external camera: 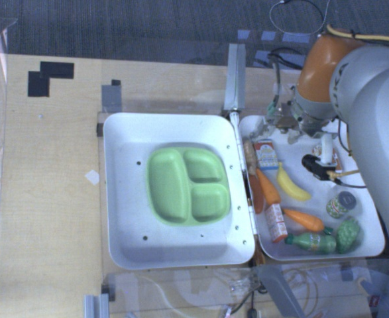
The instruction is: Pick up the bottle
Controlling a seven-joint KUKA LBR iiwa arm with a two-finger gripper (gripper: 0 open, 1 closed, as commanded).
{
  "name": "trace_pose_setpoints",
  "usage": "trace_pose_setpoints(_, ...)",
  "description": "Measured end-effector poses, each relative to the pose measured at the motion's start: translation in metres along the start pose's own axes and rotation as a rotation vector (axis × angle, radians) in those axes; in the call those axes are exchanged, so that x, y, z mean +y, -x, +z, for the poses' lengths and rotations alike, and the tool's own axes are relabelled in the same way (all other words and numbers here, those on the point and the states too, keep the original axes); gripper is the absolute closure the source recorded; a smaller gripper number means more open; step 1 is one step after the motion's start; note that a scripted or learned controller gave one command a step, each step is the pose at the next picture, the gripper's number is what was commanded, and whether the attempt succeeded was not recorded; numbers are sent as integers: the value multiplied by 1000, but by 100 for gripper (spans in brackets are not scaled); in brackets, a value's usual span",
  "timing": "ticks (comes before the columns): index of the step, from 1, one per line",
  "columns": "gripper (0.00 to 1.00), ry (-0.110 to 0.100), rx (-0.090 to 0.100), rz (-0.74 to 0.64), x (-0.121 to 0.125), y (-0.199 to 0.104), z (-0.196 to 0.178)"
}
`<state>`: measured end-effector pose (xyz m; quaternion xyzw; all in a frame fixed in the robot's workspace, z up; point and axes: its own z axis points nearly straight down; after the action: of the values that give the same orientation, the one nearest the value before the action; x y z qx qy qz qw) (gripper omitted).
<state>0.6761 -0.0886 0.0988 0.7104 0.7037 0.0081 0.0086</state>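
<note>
A green bottle point(312, 242) lies on its side near the front edge of the right bin point(373, 247), its cap pointing left. Just above it, a small bottle with a red and white label point(276, 221) lies along the bin's left side. My gripper point(281, 116) hangs over the far left corner of the right bin, below the orange wrist band, well away from both bottles. Nothing is visibly held in it.
The right bin also holds a small carton point(266, 155), two carrots point(268, 185) point(305, 219), a banana point(292, 183), a can point(340, 205) and a broccoli point(348, 234). The left bin point(124, 244) holds a green divided plate point(188, 185).
</note>
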Motion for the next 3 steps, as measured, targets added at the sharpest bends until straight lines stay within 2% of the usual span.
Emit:
trace_pose_setpoints(1,100,11,2,-6,4,-3,-14)
trace_pose_setpoints(2,0,11,2,-6,4,-3,-14)
trace_pose_setpoints(3,0,-16,2,-277,-5,-1,-27)
